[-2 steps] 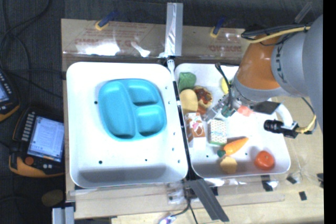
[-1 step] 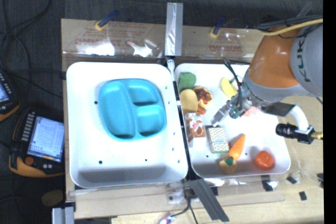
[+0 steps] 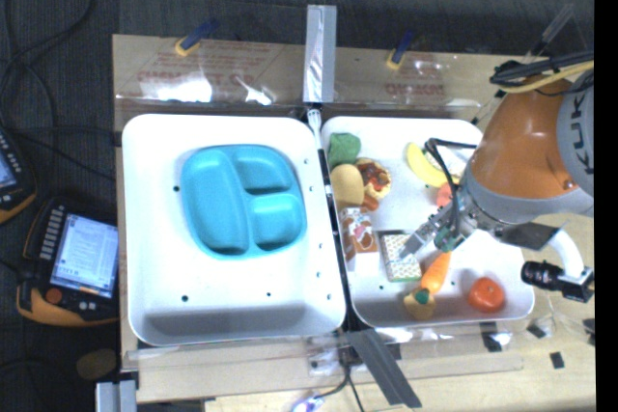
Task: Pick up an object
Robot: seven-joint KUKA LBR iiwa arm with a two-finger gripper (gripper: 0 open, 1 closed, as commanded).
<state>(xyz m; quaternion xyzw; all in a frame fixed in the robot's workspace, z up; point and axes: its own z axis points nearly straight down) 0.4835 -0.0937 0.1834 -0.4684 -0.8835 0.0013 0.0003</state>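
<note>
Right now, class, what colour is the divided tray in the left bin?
Light blue tray, camera view.

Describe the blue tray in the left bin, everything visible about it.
The blue tray is a light blue, smooth, plastic-looking dish with rounded corners and three hollows: one long one down its left side and two smaller ones stacked on its right. It lies flat, right side up, turned slightly askew, on the floor of the left white bin, toward the upper middle. Nothing lies in it, and only the bin touches it.
</note>
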